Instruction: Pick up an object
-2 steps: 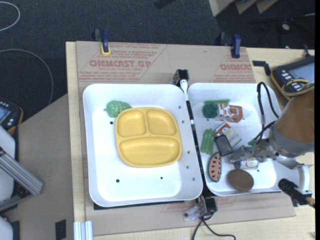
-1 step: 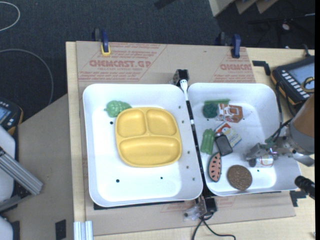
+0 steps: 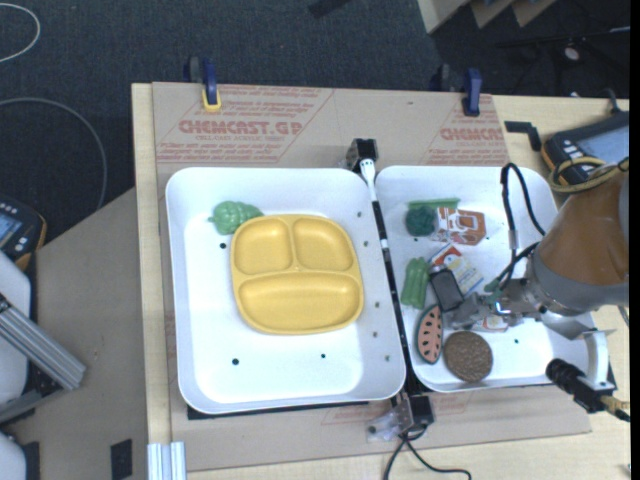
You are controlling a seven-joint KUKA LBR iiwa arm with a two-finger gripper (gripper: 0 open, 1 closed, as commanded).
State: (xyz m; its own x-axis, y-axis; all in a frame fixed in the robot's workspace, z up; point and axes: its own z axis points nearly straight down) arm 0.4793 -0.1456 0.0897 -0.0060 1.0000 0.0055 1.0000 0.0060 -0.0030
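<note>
Brown cardboard (image 3: 250,118) under the bins is printed "CHEMCAST" in red, twice, the right print cut short. In the right bin (image 3: 530,363), the gripper (image 3: 478,311) is seen at about nine o'clock of the arm, above the brown round object (image 3: 467,356); whether anything is gripped cannot be told. Small packet (image 3: 461,225) lettering is unreadable.

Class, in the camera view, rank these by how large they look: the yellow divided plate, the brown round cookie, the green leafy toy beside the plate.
1. Yellow divided plate
2. Brown round cookie and green leafy toy: they look alike, so unranked.
</note>
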